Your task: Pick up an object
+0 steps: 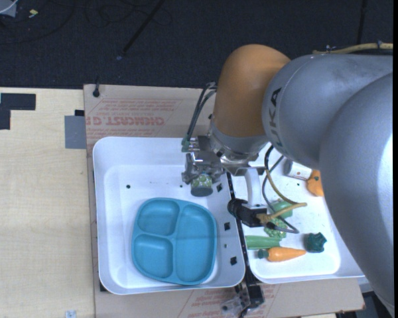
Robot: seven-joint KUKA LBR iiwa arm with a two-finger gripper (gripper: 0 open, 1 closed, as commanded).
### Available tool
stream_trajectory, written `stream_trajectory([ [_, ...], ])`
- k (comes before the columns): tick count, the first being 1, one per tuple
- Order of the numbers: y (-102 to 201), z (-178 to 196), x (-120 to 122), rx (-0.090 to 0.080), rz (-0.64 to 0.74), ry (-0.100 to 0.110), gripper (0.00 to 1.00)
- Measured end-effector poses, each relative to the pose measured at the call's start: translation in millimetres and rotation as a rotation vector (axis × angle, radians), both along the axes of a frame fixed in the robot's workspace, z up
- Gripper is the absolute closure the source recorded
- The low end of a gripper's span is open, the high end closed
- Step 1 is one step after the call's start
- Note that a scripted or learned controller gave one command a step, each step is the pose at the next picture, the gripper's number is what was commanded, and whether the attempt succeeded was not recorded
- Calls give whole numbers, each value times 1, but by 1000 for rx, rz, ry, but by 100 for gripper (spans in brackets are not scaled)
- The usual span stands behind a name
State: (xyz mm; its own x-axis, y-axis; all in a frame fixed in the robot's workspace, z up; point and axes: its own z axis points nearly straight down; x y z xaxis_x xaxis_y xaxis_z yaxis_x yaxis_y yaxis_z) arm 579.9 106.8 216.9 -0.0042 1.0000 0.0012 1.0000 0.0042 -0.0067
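1. Over the left bin (109, 177), near its back-right corner, sits the gripper (200, 181), low, hung under the orange wrist band (249, 91). Whether it's wide, narrow or holding anything: can't tell; a small dark green-grey lump sits right at its tip, could be tooling or an obj.
2. Step, my read: descend/grasp phase, no obj picked for sure yet.
3. Just below-left of the gripper: blue divided plate (174, 240), lying flat, takes most of the bin floor. Roughly rounded-square, no strong long axis; compartment ribs run toward the gripper.
4. Right of the gripper, across the bin wall in the right bin (331, 267): orange carrot (286, 254), long axis approx left-right, thin end pointing right, toward a dark green piece (314, 242). Green veg stick (260, 242) lies just above it, near parallel.
5. Another orange item (314, 184) further right, partly hidden by the arm.
6. Next move, judgement: lift straight up and check if anything comes with it. If not, re-target; the carrot needs a grip across its short axis, and the plate is flat, a poor pinch except at the rim.
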Motion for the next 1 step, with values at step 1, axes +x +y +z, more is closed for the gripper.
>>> stream_trajectory([
  [1,7,18,3,-1,-2,-5,100],
])
